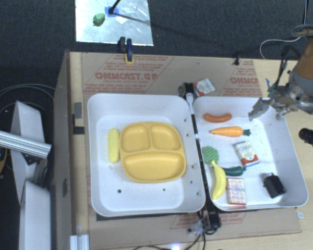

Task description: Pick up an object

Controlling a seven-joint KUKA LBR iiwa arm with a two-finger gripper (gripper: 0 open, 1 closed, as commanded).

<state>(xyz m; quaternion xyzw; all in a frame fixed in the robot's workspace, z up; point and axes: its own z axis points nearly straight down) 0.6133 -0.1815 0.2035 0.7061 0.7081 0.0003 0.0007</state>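
The left bin (pixel 101 139) holds a yellow divided plate (pixel 151 151) with a corn cob (pixel 113 145) just beside it. The right bin (pixel 292 165) holds a sausage (pixel 217 117), carrot (pixel 228 132), broccoli (pixel 209 153), banana (pixel 217 178), two small cartons and a black block (pixel 274 185). The gripper (pixel 266 108) hovers beside the sausage, holding nothing; its opening cannot be told.

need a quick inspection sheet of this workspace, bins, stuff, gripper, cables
surface: left bin and right bin side by side on cardboard
job's things: right bin holds sausage, carrot, banana, two packets, black block; left bin holds yellow tray, corn
clutter: packet outside the bins
grippers: gripper above right bin's far edge, holding nothing
cables: black cables at left
surroundings: metal rail at left
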